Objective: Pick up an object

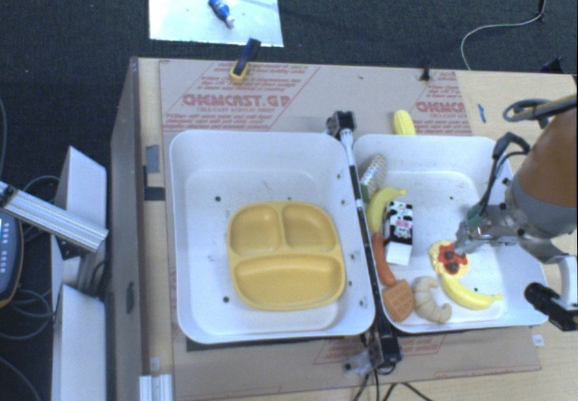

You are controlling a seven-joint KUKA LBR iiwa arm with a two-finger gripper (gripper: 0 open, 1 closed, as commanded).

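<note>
The right bin (pixel 433 164) holds several toy foods. A small yellow-green banana (pixel 384 204) lies at its left, beside a black-and-white cow-patterned box (pixel 398 226). Below them are an orange sausage-like piece (pixel 383 262), a brown cracker (pixel 398 301) and a beige croissant (pixel 432 298). A larger yellow banana (pixel 470 291) lies at the front right, with a small red-and-yellow piece (pixel 446 256) at its upper end. My gripper (pixel 470 237) hangs low over the bin, just right of that red-and-yellow piece and very close to it. I see nothing lifted.
The left bin (pixel 203 164) holds a yellow divided plate (pixel 284 255). A ridge (pixel 357 200) separates the bins. A pale ribbed item (pixel 373 171) lies at the right bin's back left. A yellow object (pixel 404 124) sits behind the bin on the board. The arm (pixel 546 182) covers the bin's right side.
</note>
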